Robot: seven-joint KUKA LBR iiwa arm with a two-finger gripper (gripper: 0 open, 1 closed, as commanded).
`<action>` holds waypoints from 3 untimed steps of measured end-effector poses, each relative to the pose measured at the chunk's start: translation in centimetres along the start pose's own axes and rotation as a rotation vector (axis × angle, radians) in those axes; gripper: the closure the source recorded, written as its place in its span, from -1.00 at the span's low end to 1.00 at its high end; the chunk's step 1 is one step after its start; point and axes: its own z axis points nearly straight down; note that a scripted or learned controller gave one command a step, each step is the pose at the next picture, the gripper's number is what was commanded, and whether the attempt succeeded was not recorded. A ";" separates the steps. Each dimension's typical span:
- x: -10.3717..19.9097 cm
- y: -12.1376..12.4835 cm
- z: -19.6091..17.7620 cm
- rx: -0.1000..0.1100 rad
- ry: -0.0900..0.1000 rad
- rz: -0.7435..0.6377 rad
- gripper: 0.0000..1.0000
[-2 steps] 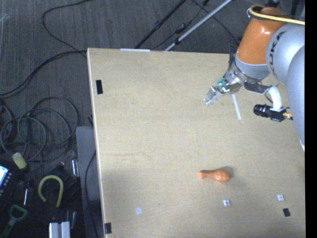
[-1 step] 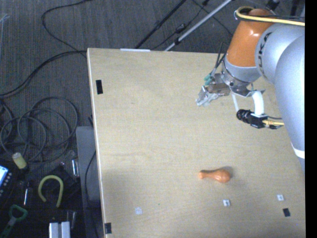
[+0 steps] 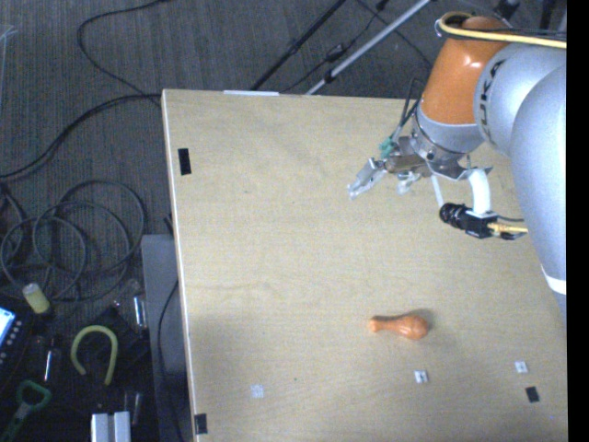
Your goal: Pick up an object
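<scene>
The tool [image 3: 377, 177] hangs above the tan bench [image 3: 276, 247] near its far right side, its pale fingers pointing left and slightly spread, with nothing between them. The orange pear-shaped object [image 3: 401, 326] lies flat on the bench well apart from the tool, nearer the front edge. A few small markers [image 3: 421, 376] sit near it, and nothing stands between tool and object.
</scene>
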 end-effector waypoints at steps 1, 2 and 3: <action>-7.8 -0.1 6.4 -0.001 -0.003 -0.199 -1.00; -4.4 0.5 8.0 -0.001 -0.002 -0.241 -1.00; -4.4 0.5 7.0 -0.002 -0.002 -0.241 1.00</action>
